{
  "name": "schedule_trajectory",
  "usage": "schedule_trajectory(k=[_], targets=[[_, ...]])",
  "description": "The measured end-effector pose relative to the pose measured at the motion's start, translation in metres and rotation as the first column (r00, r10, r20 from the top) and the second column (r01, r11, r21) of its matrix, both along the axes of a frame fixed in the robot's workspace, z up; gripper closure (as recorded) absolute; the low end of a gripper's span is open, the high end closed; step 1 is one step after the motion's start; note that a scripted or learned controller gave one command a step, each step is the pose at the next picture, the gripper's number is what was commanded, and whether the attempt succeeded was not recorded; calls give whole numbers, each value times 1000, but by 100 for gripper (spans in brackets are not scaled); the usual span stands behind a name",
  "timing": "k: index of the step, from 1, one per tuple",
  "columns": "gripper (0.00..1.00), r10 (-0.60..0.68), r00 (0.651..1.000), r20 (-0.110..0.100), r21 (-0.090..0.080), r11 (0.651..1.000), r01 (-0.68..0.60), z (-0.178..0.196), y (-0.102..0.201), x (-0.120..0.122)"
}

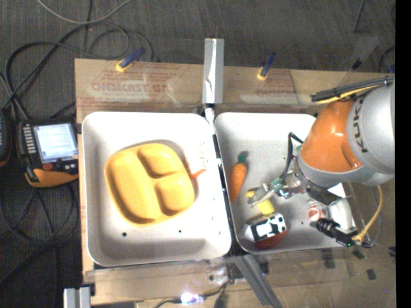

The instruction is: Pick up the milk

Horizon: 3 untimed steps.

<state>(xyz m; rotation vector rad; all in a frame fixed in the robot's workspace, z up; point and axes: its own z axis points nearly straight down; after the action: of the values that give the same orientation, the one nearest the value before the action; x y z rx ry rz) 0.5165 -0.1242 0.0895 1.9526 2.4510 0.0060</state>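
Just below the robot's hand [277, 186], grip state unclear, the small black-and-white milk carton [268, 225] leans on a red toy; it could tip away.

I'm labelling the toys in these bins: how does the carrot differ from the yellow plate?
The carrot is small, slim and orange with a green top; the yellow plate is broad, flat and split into three sections. The carrot lies in the right bin, near its left wall; the plate lies in the left bin and takes up much of its floor. Both look like plastic toys resting untouched.
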Motion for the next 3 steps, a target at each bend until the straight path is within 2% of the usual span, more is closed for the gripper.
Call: schedule_trajectory(k=[1,2,3], targets=[[0,76,997,-9,1,997,-76,175,49,7],[0,194,981,-13,5,981,-194,54,24,-33],[0,388,922,2,-2,922,-388,0,-29,-28]])
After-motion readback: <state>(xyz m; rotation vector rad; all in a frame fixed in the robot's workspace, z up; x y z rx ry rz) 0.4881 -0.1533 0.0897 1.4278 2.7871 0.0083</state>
